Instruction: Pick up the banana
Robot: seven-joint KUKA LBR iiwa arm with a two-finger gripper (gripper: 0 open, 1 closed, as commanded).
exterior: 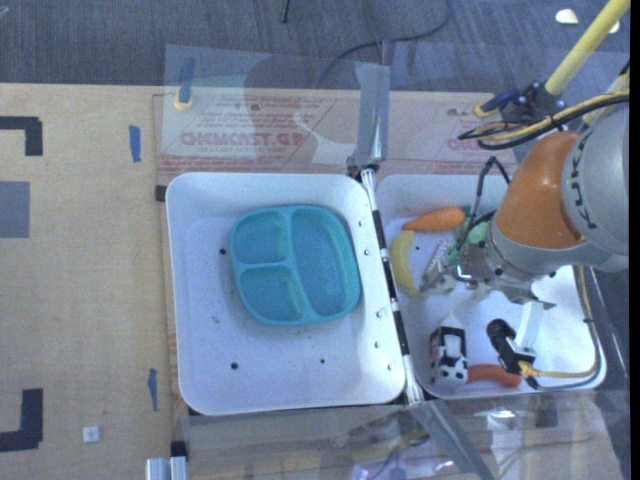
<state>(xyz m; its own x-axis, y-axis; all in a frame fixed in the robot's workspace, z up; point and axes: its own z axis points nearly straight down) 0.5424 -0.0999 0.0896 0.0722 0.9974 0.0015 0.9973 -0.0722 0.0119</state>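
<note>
Banana: curved yellow banana (402,264), at nine o'clock in right shallow white bin (588,340), against left wall.
Pincer (440,271): just beside banana, spread impossible to tell.
Advice: straddle mid-curve, clear of orange carrot (434,220) at twelve o'clock.

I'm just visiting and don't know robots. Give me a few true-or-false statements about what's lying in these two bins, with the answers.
1. The banana lies in the right bin. True.
2. The blue divided plate sits in the right bin. False: it sits in the left bin.
3. A carrot lies near the banana's top end. True.
4. The banana rests on the blue divided plate. False: it lies on the right bin's floor, along its left wall.
5. The gripper is over the left bin. False: it is over the right bin, just right of the banana.
</note>
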